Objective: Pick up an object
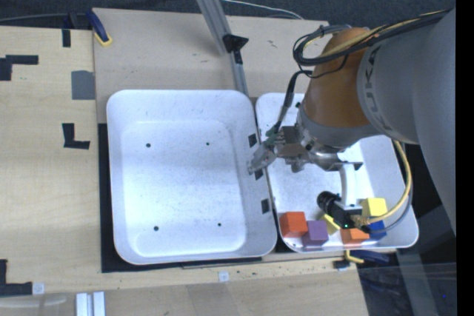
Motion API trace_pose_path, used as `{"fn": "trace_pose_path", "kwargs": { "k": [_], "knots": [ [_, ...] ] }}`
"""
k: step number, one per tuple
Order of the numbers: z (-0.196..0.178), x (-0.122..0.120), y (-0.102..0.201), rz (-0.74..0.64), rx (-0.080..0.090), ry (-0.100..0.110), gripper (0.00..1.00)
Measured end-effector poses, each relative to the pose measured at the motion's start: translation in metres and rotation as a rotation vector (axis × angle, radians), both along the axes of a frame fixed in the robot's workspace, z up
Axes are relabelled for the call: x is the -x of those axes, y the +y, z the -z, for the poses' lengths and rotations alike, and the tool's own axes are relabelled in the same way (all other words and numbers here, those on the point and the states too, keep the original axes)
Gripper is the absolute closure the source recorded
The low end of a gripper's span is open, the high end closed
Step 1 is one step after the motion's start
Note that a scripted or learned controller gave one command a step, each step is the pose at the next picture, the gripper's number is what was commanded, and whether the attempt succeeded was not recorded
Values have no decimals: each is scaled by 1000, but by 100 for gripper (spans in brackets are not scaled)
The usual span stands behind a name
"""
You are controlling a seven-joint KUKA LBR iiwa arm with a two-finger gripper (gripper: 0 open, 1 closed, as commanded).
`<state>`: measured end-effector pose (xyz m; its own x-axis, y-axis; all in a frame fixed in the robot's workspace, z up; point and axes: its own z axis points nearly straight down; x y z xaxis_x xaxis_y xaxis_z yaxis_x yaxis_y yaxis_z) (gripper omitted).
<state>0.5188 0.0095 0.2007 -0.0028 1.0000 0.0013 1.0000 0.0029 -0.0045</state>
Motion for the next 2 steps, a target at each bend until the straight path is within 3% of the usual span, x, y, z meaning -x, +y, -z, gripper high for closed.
{"fn": "trace_pose_path", "kwargs": {
  "k": [1,2],
  "knots": [
    [-9,0,1,-2,-1,2,100],
    [10,24,-13,4,2,2,100]
  ]
}}
